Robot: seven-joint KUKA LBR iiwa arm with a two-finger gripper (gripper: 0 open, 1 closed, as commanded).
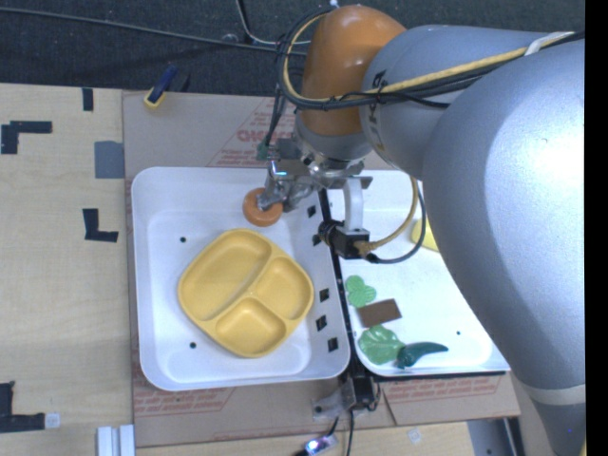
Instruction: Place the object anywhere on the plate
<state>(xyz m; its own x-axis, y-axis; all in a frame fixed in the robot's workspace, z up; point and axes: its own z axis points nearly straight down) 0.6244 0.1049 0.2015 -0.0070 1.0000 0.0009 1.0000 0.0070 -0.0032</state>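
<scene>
- Plate (245, 294) sits in the left bin (152, 255), a yellow three-compartment dish turned at an angle on the bin floor, all its sections bare, so the drop target is wide open.
- Up past the plate's far edge, there's the object: a small orange round piece (261, 208), looking like a toy doughnut, off the plate and near the bin's back wall.
- Gripper (275, 193) is right on top of it, reaching in from the right with the orange wrist band directly above; the metal fingers (276, 180) appear to sit against the doughnut's upper side.
- Whether those fingers are actually closed on the piece or just touching it, I cannot tell from this angle: the wrist body covers too much.
- Over in the right bin (456, 350) the spare items wait: a pale green round piece (360, 291), a brown block (380, 313), a green leafy piece (379, 346) and a dark teal one (421, 351), clustered toward the near left corner, well apart from the action.
- My read: we're at the pick-up end of the job, with a short carry toward the plate to come.
</scene>
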